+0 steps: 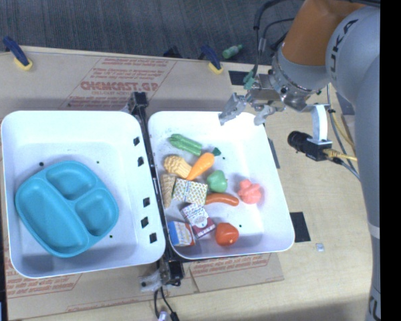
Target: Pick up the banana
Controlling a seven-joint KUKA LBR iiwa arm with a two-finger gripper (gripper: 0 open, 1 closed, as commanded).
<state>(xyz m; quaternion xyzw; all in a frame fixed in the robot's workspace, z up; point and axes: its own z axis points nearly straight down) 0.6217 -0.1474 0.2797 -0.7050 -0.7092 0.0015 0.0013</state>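
1. Cardboard sheeting covered the table, pinned by blue clamps at its far edge.
2. Grey and orange, the arm reached in from the right, ending in the pincer, which hung over the far rim of the right bin.
3. Its two fingers stood apart, spread fairly wide, with nothing between them.
4. Left of the pincer and nearer the camera, the left bin held a blue sectioned tray.
5. Below the pincer, nearer the camera, the right bin held a jumble of toy food: a green pepper, a carrot, a pink piece and a tomato.
6. I could not pick out a banana with certainty; a yellow ridged piece lay beside the carrot, well apart from the pincer.
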